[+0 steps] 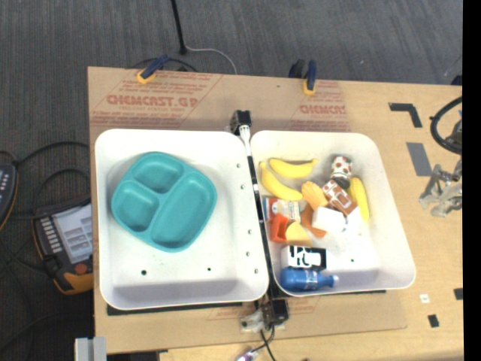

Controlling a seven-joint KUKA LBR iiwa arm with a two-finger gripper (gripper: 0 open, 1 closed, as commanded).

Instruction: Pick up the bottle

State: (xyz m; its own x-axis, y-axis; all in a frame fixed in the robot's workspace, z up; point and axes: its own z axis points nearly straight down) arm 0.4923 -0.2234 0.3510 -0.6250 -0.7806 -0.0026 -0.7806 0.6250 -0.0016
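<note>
The bottle (304,280) is blue and lies on its side at the near edge of the right bin (391,239), its neck pointing right. A black-and-white card (307,258) lies just behind it. My gripper (443,192), a small silver shape, hangs over the bare bench to the right of that bin, well away from the bottle and with nothing in it that I can see.
The right bin also holds two bananas (288,173), orange pieces (284,222), a white block (328,219) and a brown-and-white toy (338,192). A teal divided plate (164,200) sits in the left bin (120,284). Clamps (308,77) grip the board's far edge.
</note>
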